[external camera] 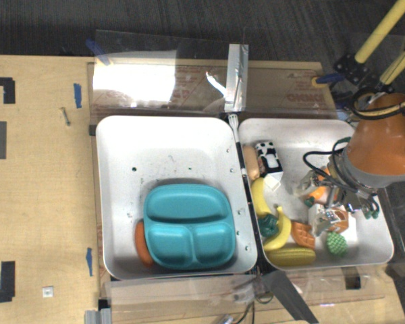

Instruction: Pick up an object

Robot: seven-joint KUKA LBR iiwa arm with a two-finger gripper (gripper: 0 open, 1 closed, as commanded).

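My gripper [329, 206] reaches down into the right bin [381, 245] from under the arm's orange band [385, 144]. It hangs low over a small orange toy [316, 195] and a white and red item [327, 219]; whether it touches either is hidden by cables and the wrist. Around it lie a green bumpy ball [336, 243], an orange piece [302, 233], a yellow banana [281, 235], a second yellow fruit [259, 196], a yellow oblong toy [291, 255], a dark green toy [270, 222] and a black and white item [267, 156].
The left bin [162, 140] holds a teal divided plate [189, 225] lying over an orange object [141, 241]. A metal divider [236, 79] stands behind the bins. The cardboard bench top [34, 201] extends left. Yellow poles [385, 22] stand at the top right.
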